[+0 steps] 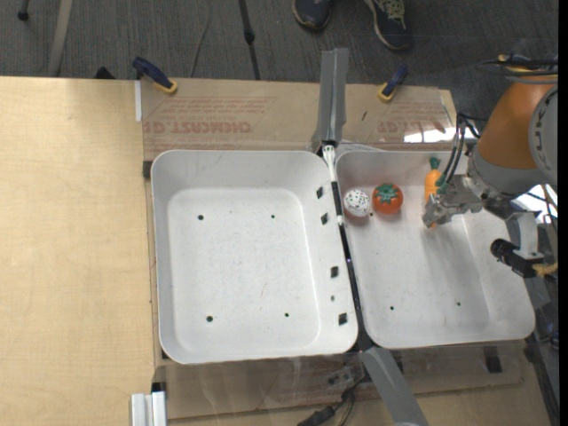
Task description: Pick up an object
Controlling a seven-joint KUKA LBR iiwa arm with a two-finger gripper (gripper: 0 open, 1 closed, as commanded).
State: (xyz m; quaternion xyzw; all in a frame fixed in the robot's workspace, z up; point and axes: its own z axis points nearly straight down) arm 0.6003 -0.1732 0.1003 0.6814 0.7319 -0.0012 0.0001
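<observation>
In the right bin (pixel 444 273) lie a white ball with dark dots (pixel 357 203) and a red tomato-like toy with a green top (pixel 387 198), side by side near the bin's far left corner. An orange carrot-like toy with a green tip (pixel 432 179) sits further right by the far wall. My gripper (pixel 435 215) hangs just below and in front of the carrot toy, close to it. Nothing shows between its tips.
The left bin (pixel 244 256) stands beside the right one, with a grey divider bar (pixel 334 105) running back between them. Blue-and-yellow clamps (pixel 153 73) hold the cardboard at the far edge. The arm's grey and orange body (pixel 515 140) covers the right bin's far right corner.
</observation>
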